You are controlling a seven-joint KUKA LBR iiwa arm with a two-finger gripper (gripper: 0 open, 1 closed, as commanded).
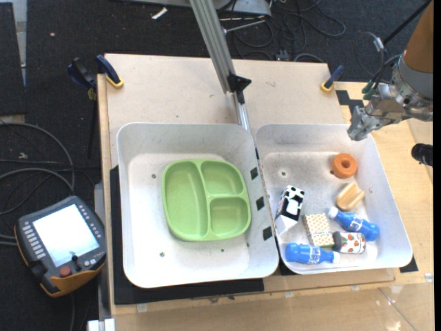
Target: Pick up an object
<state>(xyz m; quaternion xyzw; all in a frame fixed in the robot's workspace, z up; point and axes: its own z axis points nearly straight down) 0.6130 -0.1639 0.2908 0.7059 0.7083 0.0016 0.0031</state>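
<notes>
1. Gripper poised at 2 o'clock of the right bin, above its far rim; jaw opening impossible to tell, nothing seen held.
2. Candidates all lying in that bin: orange ring nearest, tan piece, two blue bottles toward 5 o'clock (untouched).
3. Green tray in the left bin.
4. Pick not yet begun; descent, closing and lift outstanding.

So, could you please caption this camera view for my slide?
Tool hovers at the right bin's far edge above an orange ring; green tray in the left bin.
</notes>
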